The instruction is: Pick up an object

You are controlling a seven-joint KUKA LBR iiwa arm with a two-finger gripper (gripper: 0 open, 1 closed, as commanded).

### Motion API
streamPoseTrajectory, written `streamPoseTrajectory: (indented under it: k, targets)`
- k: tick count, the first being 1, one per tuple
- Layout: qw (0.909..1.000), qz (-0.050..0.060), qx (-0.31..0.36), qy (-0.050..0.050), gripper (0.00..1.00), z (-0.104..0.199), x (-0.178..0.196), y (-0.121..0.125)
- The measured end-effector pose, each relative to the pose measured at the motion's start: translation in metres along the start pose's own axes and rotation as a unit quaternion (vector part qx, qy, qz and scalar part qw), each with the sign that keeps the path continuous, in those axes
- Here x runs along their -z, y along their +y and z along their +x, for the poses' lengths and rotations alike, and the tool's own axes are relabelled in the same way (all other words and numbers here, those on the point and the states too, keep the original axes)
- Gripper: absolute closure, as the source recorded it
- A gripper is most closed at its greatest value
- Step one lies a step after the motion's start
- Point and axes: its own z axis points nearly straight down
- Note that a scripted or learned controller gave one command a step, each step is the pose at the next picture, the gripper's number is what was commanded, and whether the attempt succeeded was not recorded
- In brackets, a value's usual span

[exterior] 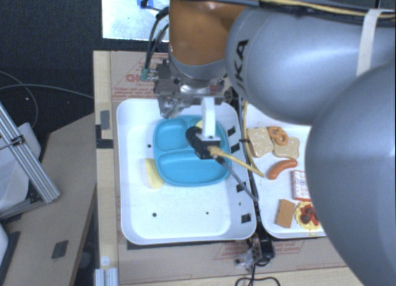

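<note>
Blue tray (180, 170) just below gripper (169, 109)

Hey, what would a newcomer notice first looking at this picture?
The big grey arm with its orange band sweeps in from the right across the top, its end effector over the left bin. Below it lies a bright blue plate, and a sausage and bread sit in the right bin.

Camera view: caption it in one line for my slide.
Gripper poised over a blue divided tray in the left bin; toy foods lie in the right bin.
</note>
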Motion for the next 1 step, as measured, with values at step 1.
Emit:
streamPoseTrajectory:
  k: [1]
  targets:
    - [1.0,-0.005,-0.001,0.001,1.0,-0.0011,-0.1652,0.0829]
